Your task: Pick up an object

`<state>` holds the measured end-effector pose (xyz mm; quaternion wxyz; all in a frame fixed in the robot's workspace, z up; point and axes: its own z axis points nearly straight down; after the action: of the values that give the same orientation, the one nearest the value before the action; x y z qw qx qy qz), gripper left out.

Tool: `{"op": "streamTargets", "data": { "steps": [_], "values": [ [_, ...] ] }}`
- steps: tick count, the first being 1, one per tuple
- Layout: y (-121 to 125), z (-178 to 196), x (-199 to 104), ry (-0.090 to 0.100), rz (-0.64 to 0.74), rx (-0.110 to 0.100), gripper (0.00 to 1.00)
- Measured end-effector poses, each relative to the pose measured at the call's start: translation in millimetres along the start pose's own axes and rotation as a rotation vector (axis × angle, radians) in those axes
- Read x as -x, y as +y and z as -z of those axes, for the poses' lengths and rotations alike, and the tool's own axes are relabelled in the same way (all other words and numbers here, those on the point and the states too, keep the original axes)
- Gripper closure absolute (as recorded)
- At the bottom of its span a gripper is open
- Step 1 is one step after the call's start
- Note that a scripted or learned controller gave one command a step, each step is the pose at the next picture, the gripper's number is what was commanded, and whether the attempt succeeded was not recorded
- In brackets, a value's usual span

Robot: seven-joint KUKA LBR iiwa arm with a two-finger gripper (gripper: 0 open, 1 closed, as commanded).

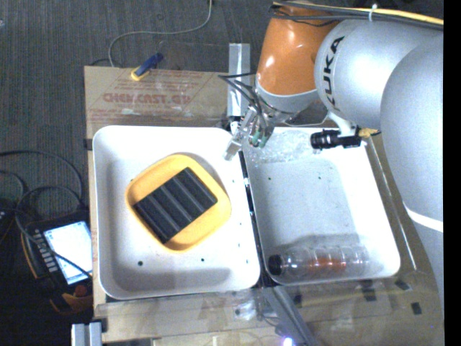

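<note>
- A grey KUKA arm with an orange band reaches in from the right and hangs over the far end of the divide between two shallow white bins on the surface.
- The tool sits at the arm's tip, just above the far inner corner of the left bin, where that bin's rim meets the right bin. Whether the tool is apart or together cannot be told: its tip is small and cluttered with cables.
- No object is seen in the tool.
- A yellow tray-like object with a black ribbed insert lies flat in the middle of the left bin, turned at an angle to the bin walls and well apart from the tool.
- A clear plastic bottle with a dark cap and reddish contents lies on its side along the near wall of the right bin, cap pointing toward the left bin.
- Beyond the left bin, a sheet of brown cardboard with red lettering lies flat, and a small blue and yellow item rests at its far edge.
- To the outer side of the left bin, a device with a lit screen lies on the dark floor among black cables.
</note>
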<state>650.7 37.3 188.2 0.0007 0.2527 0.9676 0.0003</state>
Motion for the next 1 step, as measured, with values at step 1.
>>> {"op": "streamTargets", "data": {
  "steps": [1],
  "values": [
    [0.1, -0.1, -0.1, 0.000, 0.000, 0.001, 0.00]
  ]
}}
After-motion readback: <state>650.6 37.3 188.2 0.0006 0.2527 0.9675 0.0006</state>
